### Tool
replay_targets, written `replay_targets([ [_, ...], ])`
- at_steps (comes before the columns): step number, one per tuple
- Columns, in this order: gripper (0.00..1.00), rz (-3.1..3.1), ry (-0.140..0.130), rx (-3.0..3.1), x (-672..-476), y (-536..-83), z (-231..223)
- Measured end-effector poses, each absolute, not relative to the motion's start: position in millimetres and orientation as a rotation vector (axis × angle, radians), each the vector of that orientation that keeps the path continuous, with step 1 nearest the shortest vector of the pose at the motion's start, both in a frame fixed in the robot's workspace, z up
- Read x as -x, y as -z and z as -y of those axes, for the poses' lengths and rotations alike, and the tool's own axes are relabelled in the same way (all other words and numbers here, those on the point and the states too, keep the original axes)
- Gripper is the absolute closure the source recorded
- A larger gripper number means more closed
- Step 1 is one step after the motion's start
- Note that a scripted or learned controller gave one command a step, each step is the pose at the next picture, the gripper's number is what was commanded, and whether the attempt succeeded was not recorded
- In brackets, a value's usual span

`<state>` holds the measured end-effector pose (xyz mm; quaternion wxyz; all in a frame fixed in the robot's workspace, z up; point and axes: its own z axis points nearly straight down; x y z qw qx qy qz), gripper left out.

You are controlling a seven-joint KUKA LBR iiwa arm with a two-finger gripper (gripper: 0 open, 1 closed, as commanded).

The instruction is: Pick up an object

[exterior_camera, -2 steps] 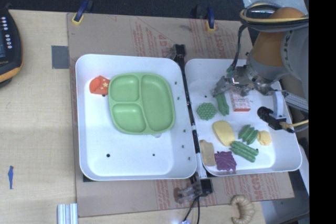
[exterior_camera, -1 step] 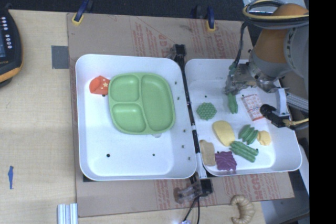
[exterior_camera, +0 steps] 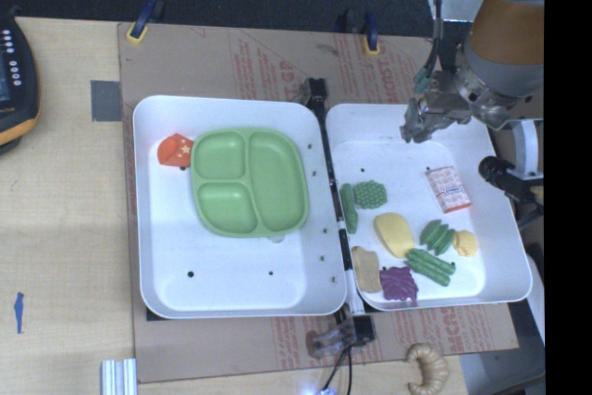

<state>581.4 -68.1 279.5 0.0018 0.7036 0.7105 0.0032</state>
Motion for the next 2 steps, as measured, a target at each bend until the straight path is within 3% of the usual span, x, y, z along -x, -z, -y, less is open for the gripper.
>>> replay_targets([
  [1,0.00,-2.228,0.004,-2.218,-581.3,-271,72],
  [2,0.00,-2.231,0.022,-2.232,-545.9,-126,120],
])
